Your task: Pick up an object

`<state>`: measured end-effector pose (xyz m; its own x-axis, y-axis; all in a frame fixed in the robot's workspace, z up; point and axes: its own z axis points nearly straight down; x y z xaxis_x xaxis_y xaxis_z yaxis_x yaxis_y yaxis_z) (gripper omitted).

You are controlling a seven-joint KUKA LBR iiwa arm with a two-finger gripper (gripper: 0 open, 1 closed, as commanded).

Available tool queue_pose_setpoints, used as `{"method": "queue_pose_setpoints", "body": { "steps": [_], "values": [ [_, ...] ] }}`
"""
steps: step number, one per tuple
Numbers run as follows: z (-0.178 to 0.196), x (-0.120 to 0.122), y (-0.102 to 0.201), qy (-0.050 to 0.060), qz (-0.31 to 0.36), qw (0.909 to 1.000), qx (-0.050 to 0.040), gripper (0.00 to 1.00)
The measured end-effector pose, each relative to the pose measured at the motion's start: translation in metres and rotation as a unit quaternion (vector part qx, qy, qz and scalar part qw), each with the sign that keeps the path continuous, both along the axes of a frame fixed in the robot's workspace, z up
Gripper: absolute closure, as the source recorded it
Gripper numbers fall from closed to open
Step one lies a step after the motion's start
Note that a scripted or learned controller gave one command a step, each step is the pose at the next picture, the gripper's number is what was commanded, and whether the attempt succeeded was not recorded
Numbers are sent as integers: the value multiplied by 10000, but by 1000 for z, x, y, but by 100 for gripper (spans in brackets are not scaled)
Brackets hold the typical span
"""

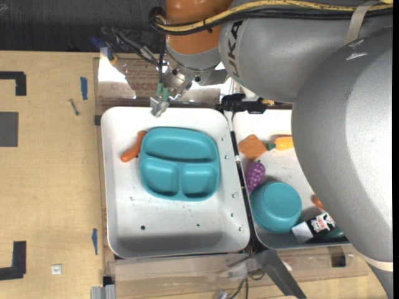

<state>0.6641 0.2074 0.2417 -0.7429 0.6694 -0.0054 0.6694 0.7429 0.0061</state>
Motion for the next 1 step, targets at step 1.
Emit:
{"method": "queue_pose_setpoints", "body": {
  "steps": [1],
  "values": [
    [13, 1, 2, -43, 16, 10000, 6, 100]
  ]
}}
